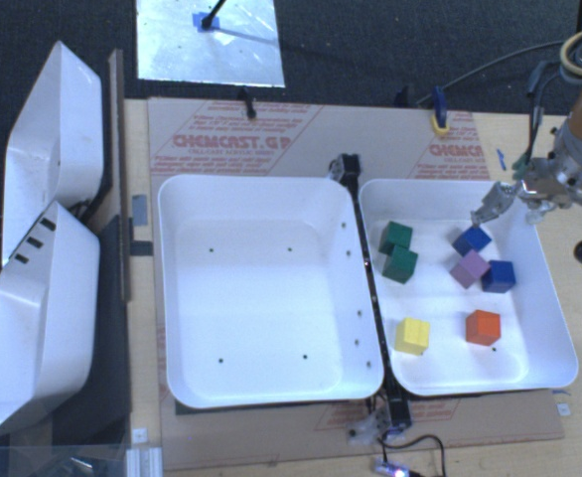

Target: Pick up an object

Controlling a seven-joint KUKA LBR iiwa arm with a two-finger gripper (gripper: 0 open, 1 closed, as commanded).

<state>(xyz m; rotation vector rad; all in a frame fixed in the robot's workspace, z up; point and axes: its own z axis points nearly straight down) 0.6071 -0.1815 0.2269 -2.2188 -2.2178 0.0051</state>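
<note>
The right bin (559, 351) holds several small cubes. Two green cubes (398, 249) touch each other near its left wall. A blue cube (472, 238), a purple cube (469, 268) and a second blue cube (499, 276) cluster at the right. A yellow cube (412, 335) and an orange cube (483, 327) lie toward the front. My gripper (511, 211) hangs over the bin's far right corner, just above and right of the first blue cube. It is open, and nothing sits between its fingers.
The left bin (172, 296) stands beside the right one, with a black divider strip (365, 266) between them. Two spare white bins (43, 266) lean at the far left. A yellow clamp (440, 119) and cables sit behind the right bin.
</note>
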